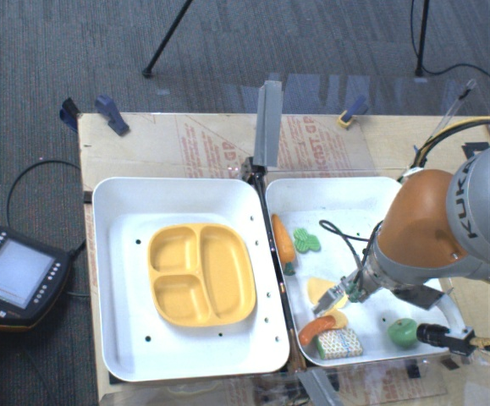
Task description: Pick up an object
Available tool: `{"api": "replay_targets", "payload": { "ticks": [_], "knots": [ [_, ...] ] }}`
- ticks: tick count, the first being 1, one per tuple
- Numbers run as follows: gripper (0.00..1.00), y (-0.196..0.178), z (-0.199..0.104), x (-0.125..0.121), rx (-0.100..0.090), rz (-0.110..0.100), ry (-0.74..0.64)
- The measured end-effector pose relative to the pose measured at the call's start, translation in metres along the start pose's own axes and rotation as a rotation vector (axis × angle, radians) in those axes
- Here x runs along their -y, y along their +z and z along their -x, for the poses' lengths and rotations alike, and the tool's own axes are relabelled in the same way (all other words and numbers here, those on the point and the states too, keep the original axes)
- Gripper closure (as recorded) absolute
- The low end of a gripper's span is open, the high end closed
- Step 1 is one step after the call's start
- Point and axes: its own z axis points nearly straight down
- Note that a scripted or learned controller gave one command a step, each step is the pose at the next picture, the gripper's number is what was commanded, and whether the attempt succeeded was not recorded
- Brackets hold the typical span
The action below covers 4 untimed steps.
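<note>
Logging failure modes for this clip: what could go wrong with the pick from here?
The hand is low over a tight cluster: yellow piece, sausage and patterned block. It may pinch two things, or knock one aside. The green ball sits near the arm's cabling and could get nudged.

You see a grey arm with white lettering, a bulbous orange band, and black cables trailing nearby.

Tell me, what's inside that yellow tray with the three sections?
Nothing that I can see: the yellow tray in the left bin shows three bare compartments. What lies beneath it is covered.
</note>
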Motion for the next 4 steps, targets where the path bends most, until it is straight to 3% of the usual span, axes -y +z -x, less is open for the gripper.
{"api": "replay_targets", "payload": {
  "ticks": [1, 2, 3, 4],
  "knots": [
    [0.0, 0.0, -0.02, -0.005, -0.001, -0.001, 0.229],
    [0.0, 0.0, -0.003, -0.049, 0.001, 0.001, 0.306],
    [0.0, -0.007, -0.017, 0.004, 0.0, -0.001, 0.33],
    [0.0, 0.0, 0.004, -0.061, 0.002, 0.001, 0.216]
  ]
}}
